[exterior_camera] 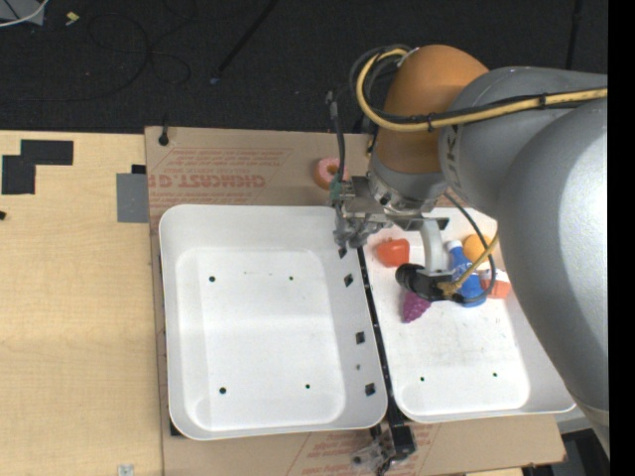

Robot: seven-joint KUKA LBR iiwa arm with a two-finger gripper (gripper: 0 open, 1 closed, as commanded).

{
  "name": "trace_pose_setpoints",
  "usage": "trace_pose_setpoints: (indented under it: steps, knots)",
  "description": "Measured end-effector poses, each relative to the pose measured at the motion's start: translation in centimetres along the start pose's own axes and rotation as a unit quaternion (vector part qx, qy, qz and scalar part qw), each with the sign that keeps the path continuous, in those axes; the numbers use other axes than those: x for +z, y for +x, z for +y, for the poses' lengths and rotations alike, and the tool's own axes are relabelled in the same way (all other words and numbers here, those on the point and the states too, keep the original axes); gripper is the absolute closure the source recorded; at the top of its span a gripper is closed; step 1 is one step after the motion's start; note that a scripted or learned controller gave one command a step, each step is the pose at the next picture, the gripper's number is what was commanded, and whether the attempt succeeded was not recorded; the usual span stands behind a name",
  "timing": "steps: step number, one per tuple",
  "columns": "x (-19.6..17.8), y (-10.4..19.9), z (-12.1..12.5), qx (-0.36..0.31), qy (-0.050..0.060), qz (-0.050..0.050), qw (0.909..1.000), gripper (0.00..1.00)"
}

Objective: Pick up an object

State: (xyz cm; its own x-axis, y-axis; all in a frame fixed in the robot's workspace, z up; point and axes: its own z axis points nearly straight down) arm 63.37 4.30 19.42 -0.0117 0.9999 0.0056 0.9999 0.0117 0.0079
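camera view: gripper [349, 228] over the right bin's [466, 385] far left corner, by a red block [390, 252]. spread or pinched, can't tell.

Grey arm [526, 157] from right — gripper [349, 232] pointing down

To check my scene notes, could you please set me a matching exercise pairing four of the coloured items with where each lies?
Things: 1 pink ring; 2 red block; 3 purple piece; 4 blue piece.
Places: A right bin, lowest in view; B on the cardboard, not in a bin; C right bin, leftmost; D right bin, right of the purple piece.
Pairs: 1-B; 2-C; 3-A; 4-D.
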Motion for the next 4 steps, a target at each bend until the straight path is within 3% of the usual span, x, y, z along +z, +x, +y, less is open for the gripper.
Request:
trace_pose_setpoints:
  steps: [1,2,3,4]
  knots:
    - [0.7,4.1,1.1,0.004,0.005,-0.003,1.0,1.0]
    - [0.7,4.6,-2.6,0.007,0.007,-0.003,0.9999,1.0]
    - [-14.7,9.5,1.5,0.004,-0.004,-0.001,1.0,1.0]
    - [-6.2,17.0,0.9,0.003,0.009,-0.003,1.0,1.0]
